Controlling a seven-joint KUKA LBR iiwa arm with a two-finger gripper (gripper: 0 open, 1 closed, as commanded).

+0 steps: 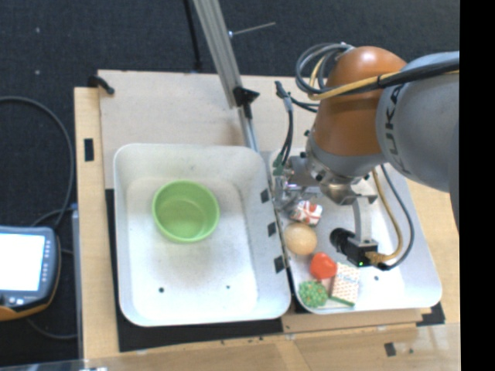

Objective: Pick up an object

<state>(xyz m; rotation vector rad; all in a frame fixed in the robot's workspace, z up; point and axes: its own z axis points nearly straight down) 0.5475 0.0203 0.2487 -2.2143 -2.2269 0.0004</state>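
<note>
A small red-and-white object [310,212] is lying in the right bin [418,280] toward its eleven o'clock corner, directly under the gripper [298,195]; whether the gripper is clamping it or merely hovering I cannot tell; its long axis seems to be running from ten to four o'clock, though too little is showing to be sure; a tan ball [300,239] is sitting at its six o'clock, so lifting straight up is looking wisest; a green bowl [186,211] is resting in the left bin [139,300].

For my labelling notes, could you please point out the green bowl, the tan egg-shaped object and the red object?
green bowl [185,211]: camera view, inner floor of the bowl.
tan egg-shaped object [300,239]: camera view, its rounded top.
red object [323,266]: camera view, its upper surface.
</note>
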